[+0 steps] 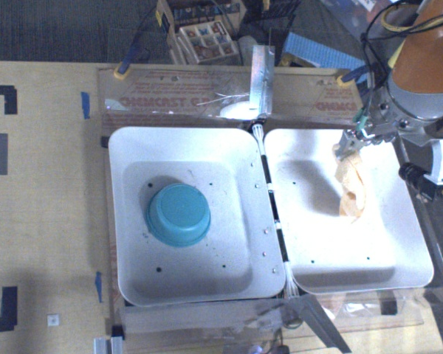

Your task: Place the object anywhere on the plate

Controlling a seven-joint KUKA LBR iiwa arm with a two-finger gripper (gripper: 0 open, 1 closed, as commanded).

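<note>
gripper [348, 147] poised above the right bin [399, 271], near the bin's far wall and toward its arm-side edge, clenched on the top end of a pale tan, soft-looking object [351, 189]. hanging from the fingertips rather than lying flat, to judge by the way the piece droops straight below the pinch and casts a shadow on the bin floor to its left. pinched at one tip, probably because a limp thing offers little else to clamp, and lifted high enough to clear the bin's walls in a sideways carry.

long axis of the object running from the gripper toward the bin's near wall, upper end in the grip, lower, wider end pointing down at the floor, slightly folded or twisted along the way. hard to say from this slant whether the lower end touches the floor.

beyond the right bin's dividing wall, in the left bin [125, 198], a blue plate [179, 213], round, sitting near the middle, well apart from the hanging piece. object therefore not yet on the plate; a carry across the divider remaining.
</note>
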